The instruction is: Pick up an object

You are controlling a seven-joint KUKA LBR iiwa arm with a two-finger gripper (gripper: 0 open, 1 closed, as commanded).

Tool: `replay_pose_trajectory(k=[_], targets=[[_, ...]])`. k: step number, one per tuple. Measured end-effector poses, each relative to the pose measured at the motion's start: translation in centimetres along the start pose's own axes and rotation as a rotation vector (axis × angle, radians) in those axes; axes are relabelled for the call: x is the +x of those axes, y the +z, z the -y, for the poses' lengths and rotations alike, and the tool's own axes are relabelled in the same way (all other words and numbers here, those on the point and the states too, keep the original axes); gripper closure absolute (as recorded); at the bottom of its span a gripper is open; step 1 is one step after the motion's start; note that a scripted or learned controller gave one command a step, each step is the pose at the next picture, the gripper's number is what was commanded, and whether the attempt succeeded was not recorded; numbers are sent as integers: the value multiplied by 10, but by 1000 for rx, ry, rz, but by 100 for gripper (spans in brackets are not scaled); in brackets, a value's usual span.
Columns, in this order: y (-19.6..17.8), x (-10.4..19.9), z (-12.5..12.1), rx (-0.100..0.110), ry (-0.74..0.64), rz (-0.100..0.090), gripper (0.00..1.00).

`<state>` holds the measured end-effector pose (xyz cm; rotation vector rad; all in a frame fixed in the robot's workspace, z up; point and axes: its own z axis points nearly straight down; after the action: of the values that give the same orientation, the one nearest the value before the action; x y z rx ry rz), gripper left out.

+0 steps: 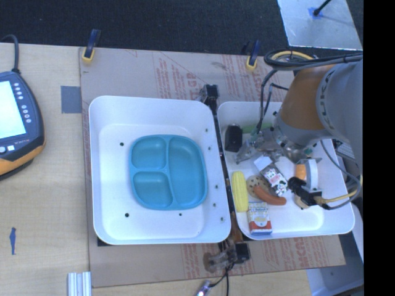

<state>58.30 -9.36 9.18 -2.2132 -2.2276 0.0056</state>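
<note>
- My gripper (266, 155) hovers low in the right bin (336, 224), over the toy food: corn cob (239, 191), hot dog (269, 194), small carton (260, 219).
- I cannot tell how my fingers stand.
- By my judgement nothing is lifted; the pick remains.

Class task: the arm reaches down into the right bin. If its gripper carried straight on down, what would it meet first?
Probably the patterned packet under the gripper, beside the hot dog. Depth is unclear from above, so it may meet the bin floor instead.
</note>
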Motion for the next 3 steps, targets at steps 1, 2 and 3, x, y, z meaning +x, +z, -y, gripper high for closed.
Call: replay_pose_trajectory(k=[1, 2, 3], targets=[[1, -3, 82, 1, 1, -1, 0], [1, -42, 107, -1, 4, -2, 0], [-10, -43, 106, -2, -1, -1, 100]])
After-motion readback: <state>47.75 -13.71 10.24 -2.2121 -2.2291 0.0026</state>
